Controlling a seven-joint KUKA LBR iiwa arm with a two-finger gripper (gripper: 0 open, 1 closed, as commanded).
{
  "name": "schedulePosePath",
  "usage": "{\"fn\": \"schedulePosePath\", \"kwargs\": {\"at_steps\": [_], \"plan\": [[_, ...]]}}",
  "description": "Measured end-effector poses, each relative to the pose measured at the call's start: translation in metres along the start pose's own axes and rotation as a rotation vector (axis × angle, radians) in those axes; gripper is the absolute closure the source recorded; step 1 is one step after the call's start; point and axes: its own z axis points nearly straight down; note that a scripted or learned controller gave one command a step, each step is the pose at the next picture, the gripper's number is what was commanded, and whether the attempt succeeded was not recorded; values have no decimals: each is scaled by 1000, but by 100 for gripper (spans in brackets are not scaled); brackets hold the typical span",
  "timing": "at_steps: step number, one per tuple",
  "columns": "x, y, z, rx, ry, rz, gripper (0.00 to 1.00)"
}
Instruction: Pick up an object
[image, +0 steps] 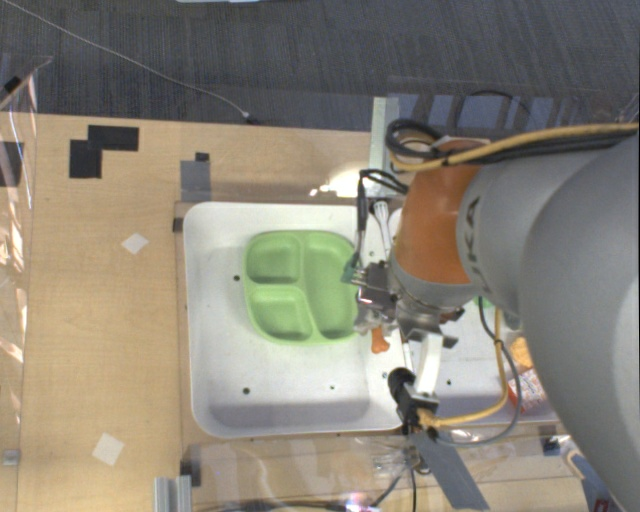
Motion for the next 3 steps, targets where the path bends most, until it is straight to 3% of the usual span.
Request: {"fn": "schedulePosePath", "kwargs": {"at_steps": [1, 2, 3], "plan": [[58, -15, 14, 3, -2, 515, 100], [91, -21, 1, 2, 1, 986, 100], [130, -30, 4, 2, 1, 1142, 100]]}}
